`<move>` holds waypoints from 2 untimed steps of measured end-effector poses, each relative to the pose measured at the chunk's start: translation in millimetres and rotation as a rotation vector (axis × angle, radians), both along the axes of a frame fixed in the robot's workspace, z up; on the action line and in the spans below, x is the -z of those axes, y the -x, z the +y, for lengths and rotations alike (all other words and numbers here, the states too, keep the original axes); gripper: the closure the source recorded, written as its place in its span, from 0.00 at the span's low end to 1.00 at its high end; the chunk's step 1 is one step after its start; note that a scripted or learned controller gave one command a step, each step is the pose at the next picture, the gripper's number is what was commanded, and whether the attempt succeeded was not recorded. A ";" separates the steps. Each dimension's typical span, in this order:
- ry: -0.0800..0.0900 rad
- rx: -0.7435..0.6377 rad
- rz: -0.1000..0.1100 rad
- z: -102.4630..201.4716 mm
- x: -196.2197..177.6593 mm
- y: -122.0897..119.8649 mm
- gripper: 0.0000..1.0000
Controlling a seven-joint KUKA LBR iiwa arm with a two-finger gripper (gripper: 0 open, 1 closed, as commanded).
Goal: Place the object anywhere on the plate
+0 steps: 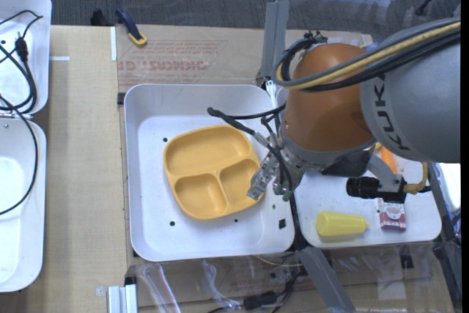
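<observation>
A big grey arm (418, 99) with an orange band (326, 102) reaches in from the right. It hides a lot of the two white bins. Its gripper (265, 178) hangs low over the right edge of the yellow plate (209, 168). The plate has three parts and sits in the left bin (146, 179). The tips of the fingers are small and grey and blurry, so I cannot tell if they are apart or closed, or if something is between them.

In the right bin (425, 223) lies a yellow thing (341, 225), long and round like a little bottle on its side. It is well apart from the plate. Near it is a small red and white box (393, 217). The arm covers the top part of this bin.

Black wires (242, 117) curl near the gripper. At the far side of the brown table (176, 55) lies a small blue and yellow tool (130, 27), too small to name.
</observation>
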State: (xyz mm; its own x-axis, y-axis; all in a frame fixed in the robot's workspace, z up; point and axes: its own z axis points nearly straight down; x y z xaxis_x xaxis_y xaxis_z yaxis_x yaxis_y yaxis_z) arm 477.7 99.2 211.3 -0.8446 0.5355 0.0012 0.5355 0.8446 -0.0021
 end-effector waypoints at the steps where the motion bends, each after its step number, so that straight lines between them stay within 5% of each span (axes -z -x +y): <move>1: 0.000 0.085 -0.003 -42.0 -86.1 -5.1 1.00; 2: 0.000 -0.086 0.000 -4.6 8.2 -0.2 1.00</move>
